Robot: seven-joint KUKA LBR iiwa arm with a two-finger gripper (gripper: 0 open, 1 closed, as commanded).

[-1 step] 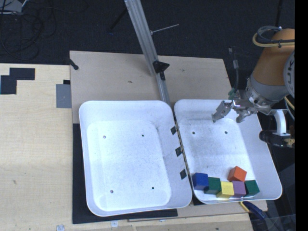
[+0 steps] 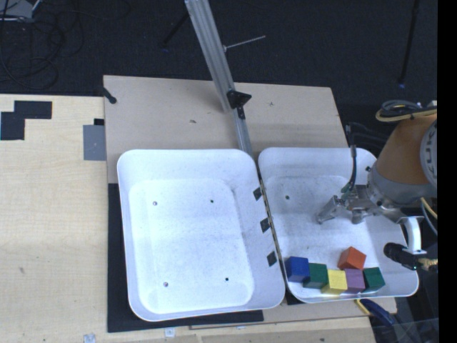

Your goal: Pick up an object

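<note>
Coloured blocks (image 2: 334, 271) cluster along the right bin's (image 2: 307, 164) near edge, apart from the tool (image 2: 330, 214).

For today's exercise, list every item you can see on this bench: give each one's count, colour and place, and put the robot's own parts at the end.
Bins: 2, white, side by side on the bench; left bin, right bin.
Blue block: 1, blue, near corner of the right bin, leftmost of the cluster.
Dark green blocks: 2, one beside the blue block, one at the cluster's right end.
Yellow block: 1, yellow, front of the cluster.
Purple block: 1, purple, right of the yellow block.
Orange-red block: 1, behind the purple block.
Metal rail: 1, grey, slanting behind the bins.
Arm: 1, grey with orange band, from the right.
End effector: 1, grey, over the right bin.
</note>
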